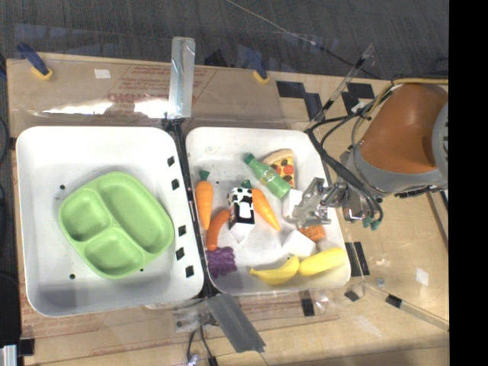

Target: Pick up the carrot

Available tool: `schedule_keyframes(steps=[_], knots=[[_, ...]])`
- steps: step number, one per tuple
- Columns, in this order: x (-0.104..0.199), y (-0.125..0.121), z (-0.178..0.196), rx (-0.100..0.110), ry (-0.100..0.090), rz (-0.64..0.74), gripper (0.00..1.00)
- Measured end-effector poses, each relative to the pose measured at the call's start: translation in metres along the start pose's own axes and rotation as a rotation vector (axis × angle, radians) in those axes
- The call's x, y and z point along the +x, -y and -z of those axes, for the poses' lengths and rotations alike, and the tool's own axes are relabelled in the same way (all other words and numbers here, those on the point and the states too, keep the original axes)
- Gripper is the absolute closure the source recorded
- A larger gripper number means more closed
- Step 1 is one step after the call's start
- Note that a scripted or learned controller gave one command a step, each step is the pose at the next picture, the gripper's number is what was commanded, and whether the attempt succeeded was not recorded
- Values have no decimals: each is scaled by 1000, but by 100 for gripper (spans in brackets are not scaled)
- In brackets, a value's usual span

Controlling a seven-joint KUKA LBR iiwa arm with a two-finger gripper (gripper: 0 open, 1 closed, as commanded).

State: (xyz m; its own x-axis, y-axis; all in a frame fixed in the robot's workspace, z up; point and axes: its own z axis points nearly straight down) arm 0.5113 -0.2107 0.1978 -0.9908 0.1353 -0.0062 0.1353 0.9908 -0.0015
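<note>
The gripper (310,207) hung low over the right bin (229,139), near its right wall; whether it was open or closed could not be told. One carrot (203,202) lay by the bin's left wall, another carrot (266,208) sat mid-bin beside a black-and-white cow toy (242,203), well clear of the green plate (115,223) in the left bin (46,147)

Two shallow white bins sit side by side: the left bin (30,204) and the right bin (229,137). The left bin holds one green three-compartment plate (114,223). The right bin holds two orange carrots (203,202) (265,208), one yellow banana (301,266), one pizza slice (280,163), one green bottle (267,175) and one purple grape bunch (222,261).
</note>
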Motion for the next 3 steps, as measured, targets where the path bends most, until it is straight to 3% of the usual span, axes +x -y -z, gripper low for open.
schedule_keyframes(steps=[1,2,3], knots=[[25,-32,42,0,-2,-320,100],[-14,-74,47,0,-5,-662,100],[18,-174,-8,1,-13,-672,100]])
